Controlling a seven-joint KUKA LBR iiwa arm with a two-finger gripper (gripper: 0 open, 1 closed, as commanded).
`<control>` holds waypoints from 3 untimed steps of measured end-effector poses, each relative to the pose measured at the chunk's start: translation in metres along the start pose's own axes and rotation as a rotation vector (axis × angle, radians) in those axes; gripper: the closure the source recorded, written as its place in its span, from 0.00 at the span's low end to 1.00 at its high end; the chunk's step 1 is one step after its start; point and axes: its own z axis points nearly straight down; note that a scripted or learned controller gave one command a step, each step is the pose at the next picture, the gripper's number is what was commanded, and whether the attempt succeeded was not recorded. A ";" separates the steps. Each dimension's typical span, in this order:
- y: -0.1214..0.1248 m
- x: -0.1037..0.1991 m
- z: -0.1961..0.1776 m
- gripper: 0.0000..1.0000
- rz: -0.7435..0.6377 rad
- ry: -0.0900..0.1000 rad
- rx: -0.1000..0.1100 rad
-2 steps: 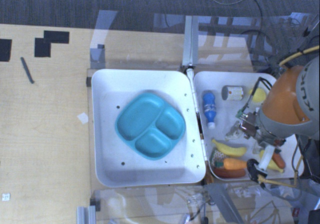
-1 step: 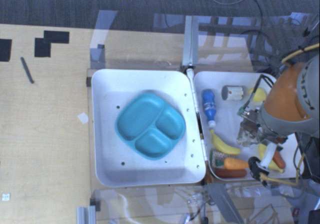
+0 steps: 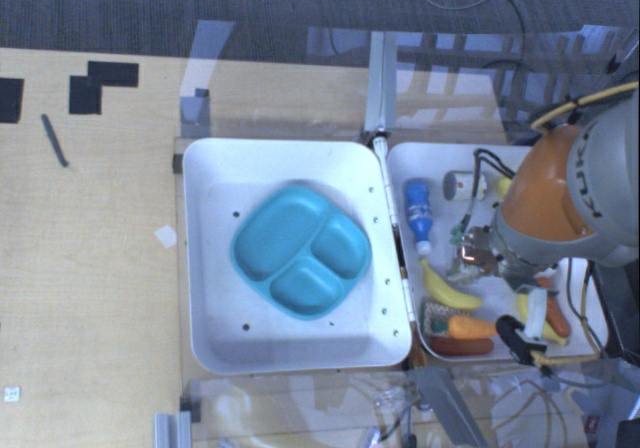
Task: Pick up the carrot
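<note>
Carrot point(image 3: 470, 327) lies at 6 o'clock in the right bin point(image 3: 437, 348), just above a dark red item point(image 3: 462, 345). Banana point(image 3: 450, 290) touches at its 11 o'clock; blue bottle point(image 3: 418, 213) sits further up at 12. Gripper point(image 3: 476, 258) hovers at carrot's 12 o'clock; jaw state can't be read. Left bin point(image 3: 205, 236) holds a blue divided plate point(image 3: 301, 251).

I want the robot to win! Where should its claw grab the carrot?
Probably around the middle of the carrot, coming straight down from above. It lies flat, lengthwise left to right, in the right bin, so the claw should likely close across its narrow width. A banana and a dark red thing sit close beside it.
</note>
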 end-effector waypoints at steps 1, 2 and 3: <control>-0.009 -0.071 0.000 1.00 -0.030 -0.003 -0.006; -0.019 -0.018 -0.001 1.00 -0.214 -0.005 -0.012; -0.001 -0.095 -0.023 1.00 -0.204 0.000 0.005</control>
